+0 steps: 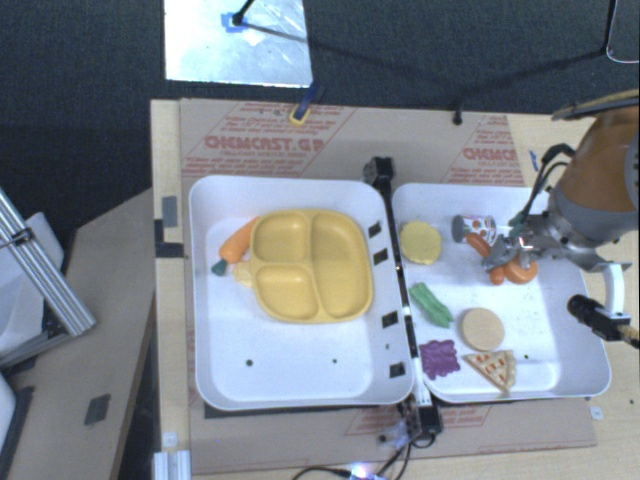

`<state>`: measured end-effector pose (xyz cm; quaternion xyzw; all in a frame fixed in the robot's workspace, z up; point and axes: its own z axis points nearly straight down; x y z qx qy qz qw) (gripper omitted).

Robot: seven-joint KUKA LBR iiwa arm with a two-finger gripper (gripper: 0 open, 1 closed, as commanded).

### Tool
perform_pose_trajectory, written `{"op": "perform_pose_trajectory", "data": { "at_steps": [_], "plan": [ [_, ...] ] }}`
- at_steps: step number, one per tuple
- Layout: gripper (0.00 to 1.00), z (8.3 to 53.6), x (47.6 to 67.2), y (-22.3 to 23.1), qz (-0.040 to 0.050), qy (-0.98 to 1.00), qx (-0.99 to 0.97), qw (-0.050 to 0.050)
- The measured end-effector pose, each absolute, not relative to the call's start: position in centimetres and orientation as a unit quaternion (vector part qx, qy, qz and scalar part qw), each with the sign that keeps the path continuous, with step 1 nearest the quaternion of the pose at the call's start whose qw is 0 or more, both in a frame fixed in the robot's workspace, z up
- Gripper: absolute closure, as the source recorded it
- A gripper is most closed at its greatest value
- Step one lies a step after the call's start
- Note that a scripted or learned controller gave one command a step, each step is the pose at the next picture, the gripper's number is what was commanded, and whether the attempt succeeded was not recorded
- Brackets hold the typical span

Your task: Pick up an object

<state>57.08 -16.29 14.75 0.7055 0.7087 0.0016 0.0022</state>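
Orange toy [513, 271] sits in the right bin [570, 358] — gripper [520, 240] just above it. Grip state: cannot tell.

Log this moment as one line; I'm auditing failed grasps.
arm: over right bin | gripper: low at orange toy | grasp: unconfirmed | yellow tray: left bin, untouched

- Glossy, smooth yellow plastic: divided plate [305, 266].
- Smooth white plastic with soft shine: both bins [290, 383].
- Matt brown printed cardboard under bins [270, 138].
- Shiny metal sheet [235, 28] on dark matt carpet [80, 88].
- Pale matt wood: worktop [110, 298].
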Motion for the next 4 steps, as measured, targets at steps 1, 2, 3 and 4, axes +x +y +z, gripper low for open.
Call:
{"op": "perform_pose_trajectory", "data": {
  "at_steps": [1, 2, 3, 4],
  "plan": [
    [1.00, 19.2, 57.2, -15.7, 0.0017, 0.709, 0.705, 0.002],
    [1.00, 22.6, 57.3, -15.7, 0.0013, 0.709, 0.705, 0.002],
    [1.00, 21.8, 54.2, -10.8, 0.0002, 0.710, 0.704, -0.001],
    [1.00, 23.1, 50.7, -6.1, 0.0006, 0.710, 0.704, -0.001]
  ]
}}
